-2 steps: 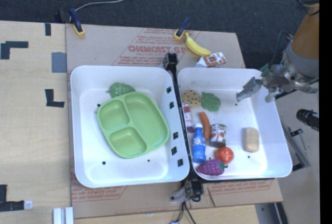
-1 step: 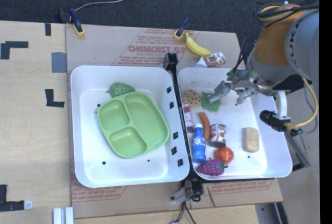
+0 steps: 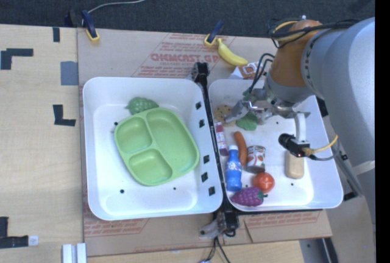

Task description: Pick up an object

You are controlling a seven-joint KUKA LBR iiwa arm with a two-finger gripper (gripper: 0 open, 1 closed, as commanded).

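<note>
My gripper [image 3: 242, 111] hangs low over the far left part of the right bin [image 3: 323, 195], beneath the grey arm with its orange band. A small green object [image 3: 247, 123] lies right under it, partly hidden. In front of it lie an orange sausage-like piece [image 3: 241, 147], a blue bottle [image 3: 233, 169], a small can [image 3: 256, 157], a red tomato [image 3: 264, 181] and purple grapes [image 3: 248, 196]. A tan block [image 3: 294, 167] rests at the right.
The left bin [image 3: 97, 195] holds a green divided plate [image 3: 156, 145] and a green leafy item [image 3: 142, 105]. A yellow banana [image 3: 230, 55] lies on the cardboard behind the bins. A black divider [image 3: 207, 134] separates the bins. A black cable part [image 3: 292, 145] hangs over the right bin.
</note>
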